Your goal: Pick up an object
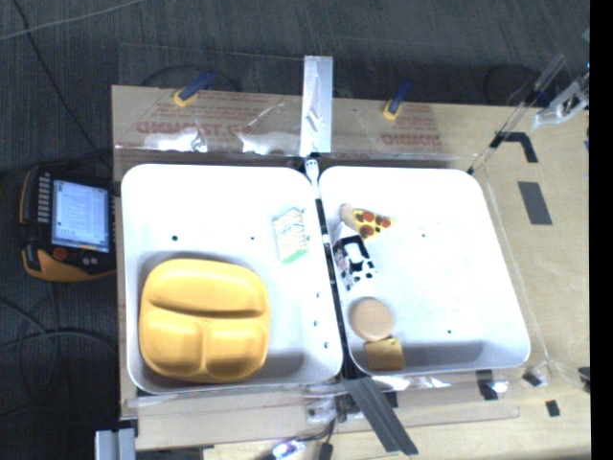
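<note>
Yellow is what grabs you first: a big puffy yellow cushion-looking thing sits in the near-left corner of the left bin and takes up a good chunk of its floor. Up by the divider in that same bin there's a small green-and-white packet, well apart from the yellow lump. The right bin has all its stuff lined up along its left wall: a little pizza-slice toy at the far end, then a black-and-white piece just below it (too small for me to say what it is), then a round tan disc, and a mustard-brown block touching or nearly touching the disc at the near edge. So anything pickable is lying loose on a bin floor, nothing lifted. As for my tool, I honestly can't tell whether it's spread or pressed together from this shot. Both bins sit side by side on the wooden desk, with clear plastic sheeting held along the far edge by two yellow-and-blue clamps. Off to the left, on the dark carpet floor, there's a control pendant with its screen lit.
</note>
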